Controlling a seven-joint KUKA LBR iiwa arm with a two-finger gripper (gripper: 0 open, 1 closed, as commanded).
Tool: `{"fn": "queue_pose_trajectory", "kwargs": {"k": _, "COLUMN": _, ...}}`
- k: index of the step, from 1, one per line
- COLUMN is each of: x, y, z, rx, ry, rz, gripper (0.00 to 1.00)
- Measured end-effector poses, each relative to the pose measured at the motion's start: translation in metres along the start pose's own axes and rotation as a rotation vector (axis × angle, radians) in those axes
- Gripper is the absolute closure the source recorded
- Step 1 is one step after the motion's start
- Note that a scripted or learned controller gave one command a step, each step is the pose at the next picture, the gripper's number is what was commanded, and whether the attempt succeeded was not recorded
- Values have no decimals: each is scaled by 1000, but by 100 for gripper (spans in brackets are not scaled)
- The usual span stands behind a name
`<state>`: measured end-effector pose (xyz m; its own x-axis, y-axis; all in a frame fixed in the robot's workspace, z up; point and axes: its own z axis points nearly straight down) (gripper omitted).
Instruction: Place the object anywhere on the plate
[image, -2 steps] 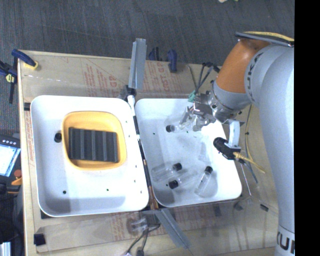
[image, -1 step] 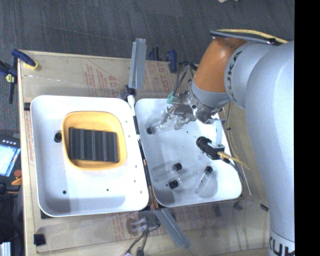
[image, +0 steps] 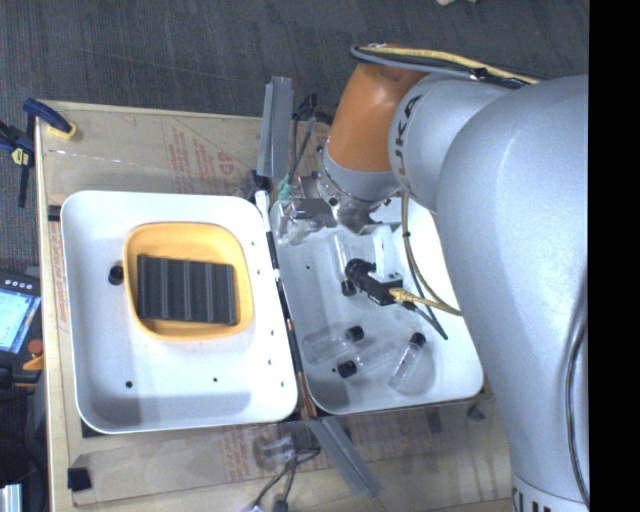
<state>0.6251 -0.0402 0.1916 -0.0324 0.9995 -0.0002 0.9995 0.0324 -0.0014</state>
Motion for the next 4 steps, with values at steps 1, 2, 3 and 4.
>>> {"fn": "queue_pose_trajectory", "kwargs": {"k": 1, "x": 16, "y": -63, "z": -55, "rx": 2, "ry": 1, "rz": -247, "gripper": 100}}
{"fn": "queue_pose_trajectory", "kwargs": {"k": 2, "x": 70, "y": -4, "z": -27, "rx": 1, "ry": -1, "rz": -566, "gripper": 100}}
{"fn": "queue_pose_trajectory", "kwargs": {"k": 3, "x": 69, "y": -4, "z": -28, "rx": 0, "ry": -1, "rz": -565, "gripper": 0}}
{"fn": "queue_pose_trajectory", "kwargs": {"k": 4, "x": 147, "y": -4, "z": -35, "rx": 1, "ry": -1, "rz": -551, "gripper": 0}}
